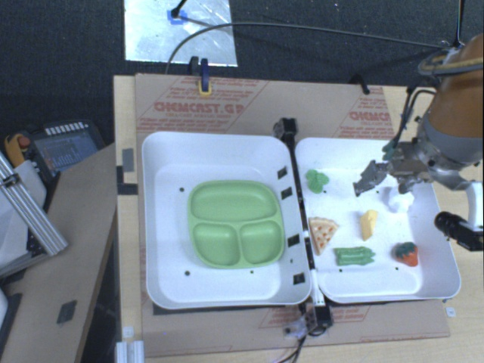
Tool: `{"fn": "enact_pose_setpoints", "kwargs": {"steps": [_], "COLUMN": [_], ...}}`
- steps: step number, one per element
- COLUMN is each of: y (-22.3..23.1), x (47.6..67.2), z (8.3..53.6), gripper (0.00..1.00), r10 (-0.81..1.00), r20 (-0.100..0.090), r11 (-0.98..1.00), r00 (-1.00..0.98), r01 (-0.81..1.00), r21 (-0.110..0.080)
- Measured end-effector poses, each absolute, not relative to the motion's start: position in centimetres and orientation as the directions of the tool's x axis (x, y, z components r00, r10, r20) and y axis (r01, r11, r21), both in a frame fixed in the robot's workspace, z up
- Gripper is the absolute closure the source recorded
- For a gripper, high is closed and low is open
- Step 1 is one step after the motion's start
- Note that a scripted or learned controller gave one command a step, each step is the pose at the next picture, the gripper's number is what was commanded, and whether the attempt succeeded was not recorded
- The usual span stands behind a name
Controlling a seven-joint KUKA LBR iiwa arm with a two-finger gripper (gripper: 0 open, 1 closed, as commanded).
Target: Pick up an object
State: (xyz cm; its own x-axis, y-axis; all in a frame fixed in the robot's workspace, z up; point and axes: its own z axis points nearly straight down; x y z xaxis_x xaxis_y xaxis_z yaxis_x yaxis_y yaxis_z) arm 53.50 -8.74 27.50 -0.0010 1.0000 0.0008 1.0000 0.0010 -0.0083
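Cheese wedge (368,224) below the gripper (370,180), jaws' spread impossible to tell.

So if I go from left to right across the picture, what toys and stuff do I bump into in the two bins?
Green divided plate → green broccoli piece → pizza slice → green bean pod → yellow cheese piece → red strawberry.
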Motion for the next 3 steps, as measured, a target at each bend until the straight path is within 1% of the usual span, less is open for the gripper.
{"fn": "enact_pose_setpoints", "kwargs": {"steps": [1,2,3], "y": [-8.7,-8.0,-8.6], "x": [53.7,54.2,54.9], "z": [28.0,23.3,17.6], "gripper": [0.00,0.00,0.00], "r10": [1.000,1.000,1.000], "r20": [0.000,0.001,0.000], "r11": [0.003,0.002,0.001], "r00": [-0.003,-0.002,-0.001], "r01": [1.000,1.000,1.000], "r21": [0.002,-0.003,-0.002]}}
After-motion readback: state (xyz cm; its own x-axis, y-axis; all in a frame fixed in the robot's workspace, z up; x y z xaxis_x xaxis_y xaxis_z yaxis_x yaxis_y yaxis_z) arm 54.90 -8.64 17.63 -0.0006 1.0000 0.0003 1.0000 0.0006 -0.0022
